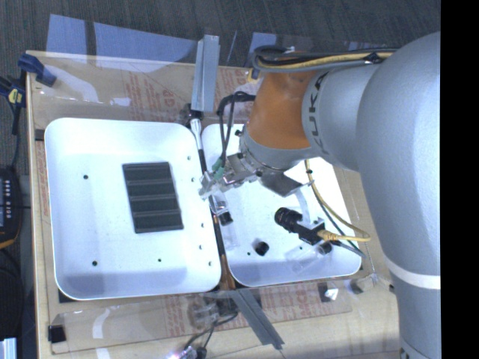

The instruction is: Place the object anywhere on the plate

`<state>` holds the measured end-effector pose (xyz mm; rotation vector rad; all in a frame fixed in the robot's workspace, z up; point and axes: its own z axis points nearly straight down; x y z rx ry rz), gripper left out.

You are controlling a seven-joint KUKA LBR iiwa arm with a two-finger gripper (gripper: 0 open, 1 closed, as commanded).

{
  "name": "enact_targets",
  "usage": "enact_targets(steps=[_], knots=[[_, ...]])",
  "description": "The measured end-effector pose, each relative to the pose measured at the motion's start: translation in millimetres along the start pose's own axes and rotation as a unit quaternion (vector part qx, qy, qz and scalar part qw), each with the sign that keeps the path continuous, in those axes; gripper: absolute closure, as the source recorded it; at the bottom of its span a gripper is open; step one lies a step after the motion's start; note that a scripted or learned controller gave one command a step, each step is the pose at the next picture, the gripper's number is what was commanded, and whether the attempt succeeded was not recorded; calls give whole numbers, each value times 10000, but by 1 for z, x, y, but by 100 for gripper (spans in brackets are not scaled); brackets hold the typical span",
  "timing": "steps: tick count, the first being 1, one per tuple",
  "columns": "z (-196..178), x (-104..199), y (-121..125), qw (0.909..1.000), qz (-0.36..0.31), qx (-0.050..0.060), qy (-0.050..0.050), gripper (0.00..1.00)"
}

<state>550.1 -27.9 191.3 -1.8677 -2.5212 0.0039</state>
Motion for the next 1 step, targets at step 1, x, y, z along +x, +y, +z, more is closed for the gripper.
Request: enact_targets(steps=[1], knots=[[0,101,-17,9957,-931,1,-1,100]])
